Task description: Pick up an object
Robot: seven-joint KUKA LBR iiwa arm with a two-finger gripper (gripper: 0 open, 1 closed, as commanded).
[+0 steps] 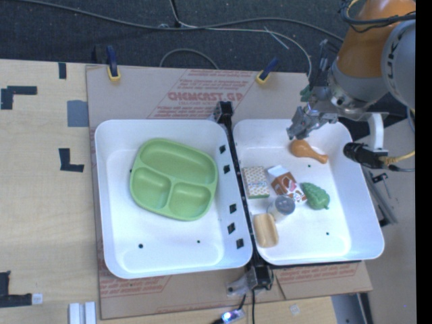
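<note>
Two shallow white bins are seen side by side on a cardboard sheet (202, 96) laid over the tabletop (40, 181). The left bin (111, 248) is occupied by a green divided plate (173, 179), which lies flat near the bin's middle.

The right bin (351, 245) holds several small things. An orange drumstick-shaped toy (308, 150) is found toward the far side of this bin, lying flat with its narrow end pointed right. The end effector (302, 128) is seen just above and beside the toy's thick left end, very near it; contact cannot be confirmed. Whether its fingers are apart or together cannot be told from this view, and nothing is seen between them.

Nearer the camera, a checked square packet (256, 181) lies close to the divider between the bins. Just right of it a brown and white carton (284, 183) is tilted, with a round grey can (284, 206) touching its lower edge. A green broccoli-like toy (315, 196) rests just right of the carton. A tan bread-shaped piece (265, 230) lies below the can, apart from the drumstick. The arm (374, 39), grey with an orange band, is extended in from the right.
</note>
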